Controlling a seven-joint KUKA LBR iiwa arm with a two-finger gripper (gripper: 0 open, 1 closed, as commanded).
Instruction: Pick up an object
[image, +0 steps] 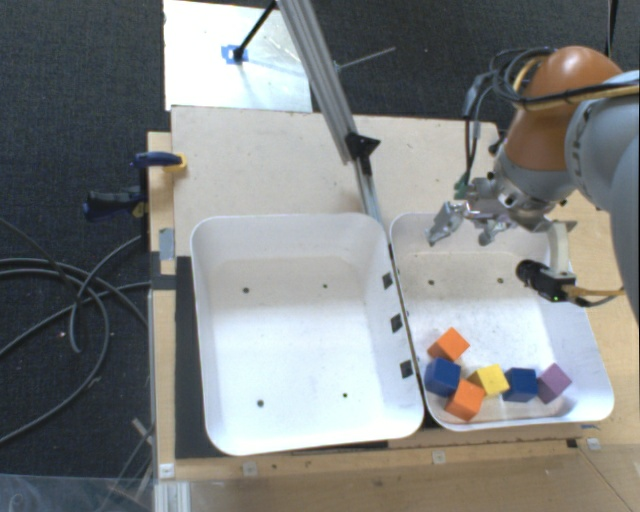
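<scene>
So the table (270, 160) here is a pale, unfinished board, kind of beige, sitting over dark grey carpet (70, 100). Two shallow white bins sit side by side on it. The left bin (215, 300) has just a few small dark dots on its floor. The right bin (580, 340) has all the blocks, bunched up in its near corner: an orange block (450, 344), a blue block (442, 377) touching a second orange block (465, 399), then a yellow block (491, 379), another blue block (520, 384) and a purple block (554, 382) in a loose row along the front wall.

The hand (466, 221) hangs over the far edge of the right bin, well apart from the blocks, its fingers spread with nothing between them. The arm behind it is grey with an orange band (560, 110).

Around the room: black cables (60, 290) loop over the carpet on the left, a blue clamp with a yellow tip (150, 160) grips the table's left edge, and a slanted metal pole (330, 90) crosses down toward the gap between the bins. There's a white sheet (210, 50) lying on the floor past the table's far side.
</scene>
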